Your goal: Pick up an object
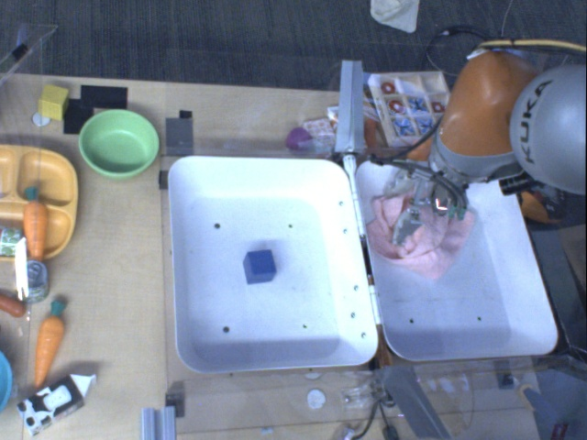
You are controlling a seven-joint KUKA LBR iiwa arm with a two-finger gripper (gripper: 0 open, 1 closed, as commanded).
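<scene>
The soft pink cloth (417, 241), a crumpled heap of fabric, lies in the right white bin (495, 324), toward that bin's far left corner and close against the wall it shares with the left white bin (220, 337). The grey arm's two-finger gripper (420, 211) is down over the cloth's far part, its metal fingers pointing into the folds. Whether those fingers are parted or closed, and whether any fabric lies between them, I cannot tell; the wrist and its cables hide the tips.

The cloth looks light and limp. It will not slip as hard plastic does, but it will sag and trail once lifted, and a shallow pinch may take only a loose fold that pulls free. The best hold is probably on a raised ridge near the middle of the heap, where the fabric is bunched thick, with the fingers pressed well down so that several layers are caught. Nothing about it is fragile.

The other candidate is a small blue cube (260, 266), seemingly stiff and smooth-sided, standing alone near the middle of the left bin's floor, well apart from every wall. It would call for a square grip across two opposite faces.
</scene>
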